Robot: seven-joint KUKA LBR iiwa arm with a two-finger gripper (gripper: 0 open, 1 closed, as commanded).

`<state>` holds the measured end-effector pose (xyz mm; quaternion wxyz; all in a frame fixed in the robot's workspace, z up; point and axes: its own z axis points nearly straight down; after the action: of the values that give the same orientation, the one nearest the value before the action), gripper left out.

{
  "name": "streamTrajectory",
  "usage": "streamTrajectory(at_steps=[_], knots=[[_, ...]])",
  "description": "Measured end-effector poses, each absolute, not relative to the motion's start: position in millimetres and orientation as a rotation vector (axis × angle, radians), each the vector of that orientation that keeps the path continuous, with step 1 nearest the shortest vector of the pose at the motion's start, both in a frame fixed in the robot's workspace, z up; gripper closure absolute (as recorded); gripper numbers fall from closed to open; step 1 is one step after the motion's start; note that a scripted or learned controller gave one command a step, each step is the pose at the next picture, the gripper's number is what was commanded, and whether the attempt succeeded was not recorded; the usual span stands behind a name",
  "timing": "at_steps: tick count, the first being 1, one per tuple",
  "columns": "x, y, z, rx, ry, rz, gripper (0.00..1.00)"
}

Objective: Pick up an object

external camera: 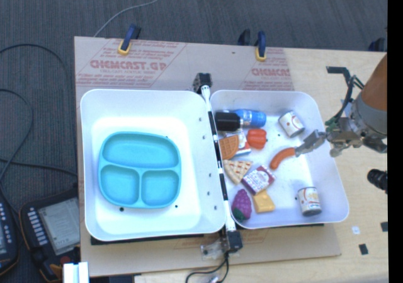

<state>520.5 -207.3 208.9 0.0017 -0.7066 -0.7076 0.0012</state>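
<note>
Your claw [313, 142] sits over the right edge of the right bin [327, 178], arm coming in from the right. Can't tell how far it's open from this angle, and you can't see anything between its fingers.

Nearest thing to it is the orange sausage [282, 157], lying tilted just left of the claw tip. A small can [291, 123] is up near the bin's far right corner, and another can [308, 200] sits near the front right.

The rest is bunched along the bin's left side: blue bottle with a dark cap [242, 119], red-orange pepper [256, 138], waffle piece [237, 170], a small packet [257, 179], purple grape bunch [242, 204], yellow cheese wedge [264, 202].

The left bin [94, 212] holds a blue divided tray [140, 169], well apart from the claw. Both bins rest on the bench [352, 237].
</note>
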Motion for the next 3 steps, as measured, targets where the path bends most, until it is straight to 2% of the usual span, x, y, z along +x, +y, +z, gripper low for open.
streamTrajectory(at_steps=[1, 2, 3], knots=[[549.3, -155.6, 92.1, -2.219, -2.221, 0.004, 0.0], [549.9, -155.2, 100.5, -2.217, -2.221, 0.005, 1.0], [492.9, -82.9, 182.2, -2.216, -2.221, 0.004, 1.0]])
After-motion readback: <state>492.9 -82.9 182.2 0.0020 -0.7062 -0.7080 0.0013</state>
